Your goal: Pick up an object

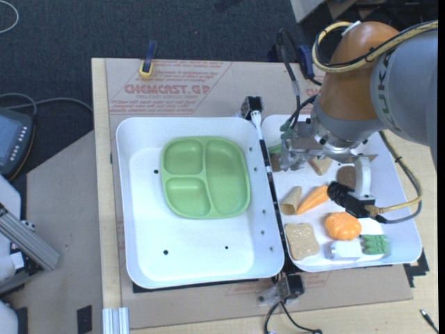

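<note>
Landmark: the right shallow white plastic bin [410,239], which holds all the loose items. Nearest the camera, along its front edge: small green ridged plastic toy [374,244] at the front right corner, touching a pale white-grey block [343,251] to its left. Left of those, flat tan square slice like toy bread [301,240], near the bin's front left. Just behind the block sits a round orange plastic fruit [342,225]; probably light, hard, smooth and likely to roll or slip, so grab across its widest middle. Further back, mid-bin: orange tapered carrot-shaped toy [314,198] lying tilted, touching a beige cone-like piece [291,200] on its left. Carrot looks stiff, light, best pinched across the thick end, not the tip. The bread slice lies low and flat, so it's hard to get under; take it by opposite edges.

Back of the bin: tool [300,153] on the grey arm with orange band [361,75] hangs low over the bin's rear left; can't tell if it's apart or together, nothing visibly clamped. Brown bits [320,164] sit under it, unclear.

Left of the bin: second white bin [132,207] holding a green divided plastic plate [206,177], both on the cardboard-covered surface [174,82]
</note>
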You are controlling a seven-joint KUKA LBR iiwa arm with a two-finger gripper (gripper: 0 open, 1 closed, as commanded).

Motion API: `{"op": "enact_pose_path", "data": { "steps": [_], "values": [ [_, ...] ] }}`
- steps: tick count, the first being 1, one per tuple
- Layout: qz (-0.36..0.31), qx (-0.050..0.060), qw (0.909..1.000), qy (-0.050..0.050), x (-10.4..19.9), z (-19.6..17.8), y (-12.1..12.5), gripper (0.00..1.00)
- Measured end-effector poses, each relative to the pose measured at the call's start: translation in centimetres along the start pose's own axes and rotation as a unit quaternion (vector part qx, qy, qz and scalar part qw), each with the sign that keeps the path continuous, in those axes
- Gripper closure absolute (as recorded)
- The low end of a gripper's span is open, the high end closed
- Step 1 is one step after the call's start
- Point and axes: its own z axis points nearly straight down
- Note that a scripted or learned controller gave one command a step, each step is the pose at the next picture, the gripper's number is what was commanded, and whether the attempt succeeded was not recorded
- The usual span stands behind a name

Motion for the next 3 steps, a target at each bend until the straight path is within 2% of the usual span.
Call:
{"op": "enact_pose_path", "data": {
  "steps": [1,2,3],
  "values": [
    [0.0,-0.001,1.0,0.001,5.4,-1.1,2.0,1.0],
    [0.004,0.0,1.0,-0.001,3.2,-1.2,2.0,1.0],
    [0.003,0.003,1.0,0.0,4.3,-0.7,1.5,1.0]
  ]
}}
